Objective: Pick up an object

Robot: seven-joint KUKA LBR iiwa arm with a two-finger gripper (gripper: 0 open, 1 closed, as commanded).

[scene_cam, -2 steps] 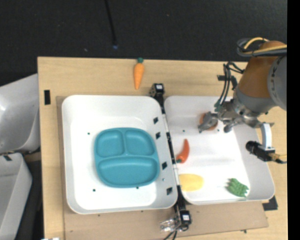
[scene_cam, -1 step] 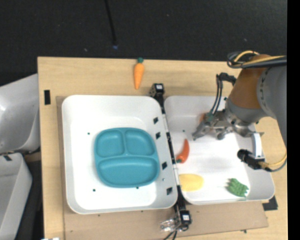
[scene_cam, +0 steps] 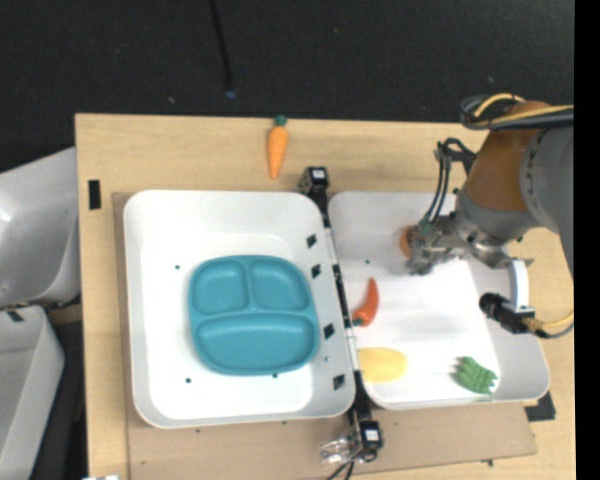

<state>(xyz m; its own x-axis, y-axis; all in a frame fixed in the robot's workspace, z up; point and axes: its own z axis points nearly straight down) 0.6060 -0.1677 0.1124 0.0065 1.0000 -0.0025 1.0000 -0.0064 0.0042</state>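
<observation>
Low in the right shallow white bin (scene_cam: pixel 500 373), the end effector (scene_cam: pixel 421 255) sits at a small brown-orange object (scene_cam: pixel 408 238); whether it grips is impossible to tell. Nearby lie a red chili pepper (scene_cam: pixel 366 302), a yellow lemon-shaped toy (scene_cam: pixel 382 364) and a green leafy toy (scene_cam: pixel 475 374). The left white bin (scene_cam: pixel 150 368) holds a teal divided plastic plate (scene_cam: pixel 252 314). An orange toy carrot (scene_cam: pixel 277 148) rests on the pale wooden desk (scene_cam: pixel 180 148), against dark surroundings.
</observation>
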